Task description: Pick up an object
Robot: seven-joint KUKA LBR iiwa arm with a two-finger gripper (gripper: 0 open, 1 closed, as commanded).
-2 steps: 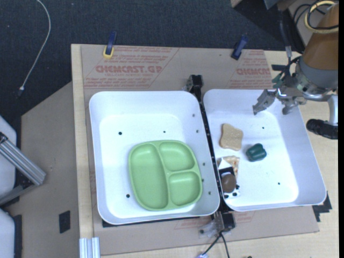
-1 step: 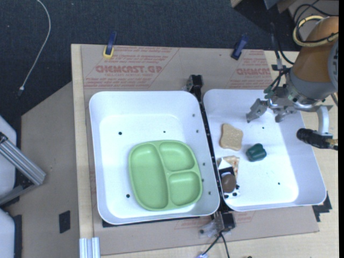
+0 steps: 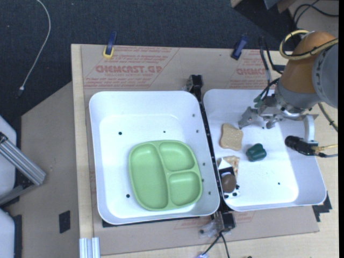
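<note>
The nearest thing to pick that we saw was a tan slice [image 3: 232, 137], flat, roughly square with rounded corners, like a piece of toast. It lay on the floor of the right-hand bin [image 3: 269, 184], just below the pincer [image 3: 258, 119] in the view and a little toward the other bin, apart from the pincer. Farther below the pincer, near the slice but not touching it, sat a dark green lump [image 3: 256, 152], rounded and slightly glossy. The pincer hung over the upper part of that bin, at the end of the grey arm [image 3: 322, 79] with its orange band [image 3: 301, 63]. We could not tell whether it was released or clenched, since from above its tip read as a tangle of grey metal. The arm was cut off at the view's edge. Well below the pincer, against the wall next to the other bin, a brown and black thing [image 3: 228, 180] lay with a pale scrap [image 3: 231, 161] at its upper end; we could not make out what either was, nor whether they touched. The left-hand bin [image 3: 113, 117], well away from the pincer across the dividing walls, held a light green plate [image 3: 144, 171] lying flat, with three compartments, one long and two smaller
</note>
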